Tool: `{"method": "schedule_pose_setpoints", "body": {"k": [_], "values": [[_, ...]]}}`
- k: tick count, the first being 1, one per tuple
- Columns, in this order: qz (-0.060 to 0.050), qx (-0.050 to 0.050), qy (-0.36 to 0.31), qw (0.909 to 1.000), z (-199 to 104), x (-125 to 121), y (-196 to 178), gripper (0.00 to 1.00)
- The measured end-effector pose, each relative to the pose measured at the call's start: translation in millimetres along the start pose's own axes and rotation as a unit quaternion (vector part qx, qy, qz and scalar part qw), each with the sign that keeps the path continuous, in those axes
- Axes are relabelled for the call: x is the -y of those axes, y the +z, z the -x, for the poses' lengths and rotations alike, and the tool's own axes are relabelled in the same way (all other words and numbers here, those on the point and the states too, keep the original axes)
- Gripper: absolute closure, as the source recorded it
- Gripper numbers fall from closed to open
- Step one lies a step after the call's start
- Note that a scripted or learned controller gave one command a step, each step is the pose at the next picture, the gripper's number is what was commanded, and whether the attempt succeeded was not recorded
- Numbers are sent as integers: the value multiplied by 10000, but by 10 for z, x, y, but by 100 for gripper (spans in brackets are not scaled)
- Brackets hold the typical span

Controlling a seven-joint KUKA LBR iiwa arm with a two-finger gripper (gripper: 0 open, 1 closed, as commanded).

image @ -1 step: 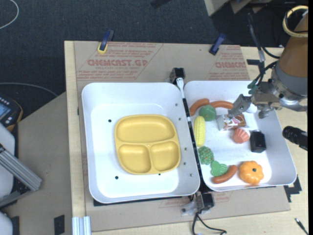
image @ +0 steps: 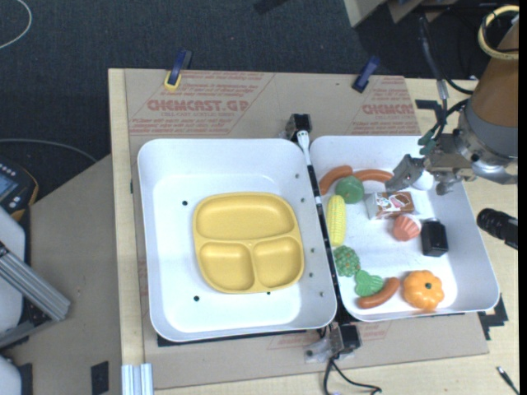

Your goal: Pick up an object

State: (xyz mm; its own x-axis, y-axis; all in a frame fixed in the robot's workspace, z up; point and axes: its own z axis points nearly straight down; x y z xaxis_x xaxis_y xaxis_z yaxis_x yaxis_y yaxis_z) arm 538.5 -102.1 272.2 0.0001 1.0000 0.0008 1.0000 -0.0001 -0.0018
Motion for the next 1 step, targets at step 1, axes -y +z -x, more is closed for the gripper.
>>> {"method": "schedule_pose_setpoints", "body": {"k": [1], "values": [[-31, -5, 5, 10000, 18, 65, 616, 0]]}}
